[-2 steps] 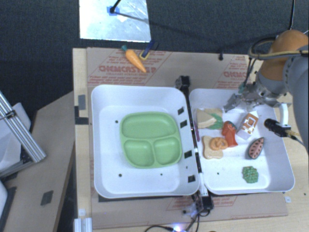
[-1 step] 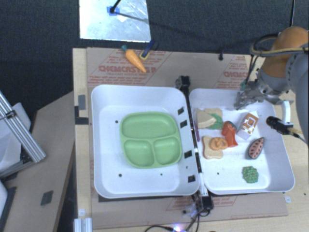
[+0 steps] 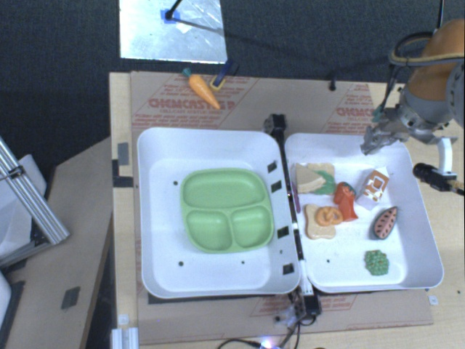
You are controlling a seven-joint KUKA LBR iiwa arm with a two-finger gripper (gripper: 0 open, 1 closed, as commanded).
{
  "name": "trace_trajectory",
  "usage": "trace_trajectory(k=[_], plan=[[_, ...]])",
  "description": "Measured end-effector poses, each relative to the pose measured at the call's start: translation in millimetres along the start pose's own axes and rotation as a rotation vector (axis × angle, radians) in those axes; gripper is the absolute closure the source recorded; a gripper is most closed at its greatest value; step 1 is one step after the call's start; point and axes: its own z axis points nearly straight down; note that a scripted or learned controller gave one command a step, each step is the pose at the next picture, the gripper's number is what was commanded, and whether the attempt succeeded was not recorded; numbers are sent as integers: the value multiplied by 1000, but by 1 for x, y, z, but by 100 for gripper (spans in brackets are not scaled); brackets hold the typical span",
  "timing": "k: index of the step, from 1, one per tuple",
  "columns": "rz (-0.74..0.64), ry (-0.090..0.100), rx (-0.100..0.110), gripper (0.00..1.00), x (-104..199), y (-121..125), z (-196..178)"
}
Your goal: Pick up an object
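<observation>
Approach step judged in hand: gripper (image 3: 372, 142) is poised at upper right, above the right bin (image 3: 425, 227). Finger state cannot be told. A descent onto the small carton (image 3: 375, 185) is called for next.

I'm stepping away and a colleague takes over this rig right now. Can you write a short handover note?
Gripper: above the far right corner of the right bin, nothing visibly held; finger state unclear.
Right bin holds: bread slice, red pepper, small carton, pretzel piece, dark oval toy, broccoli.
Left bin holds a green divided plate. A toy carrot lies on the board behind the bins.
Done: nothing picked yet. Left: grasp and lift one object.
</observation>
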Motion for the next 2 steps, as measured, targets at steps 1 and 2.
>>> trace_trajectory(k=[1,2], plan=[[-1,0,-1,100,6,11,-54],[-1,1,2,100,6,12,-70]])
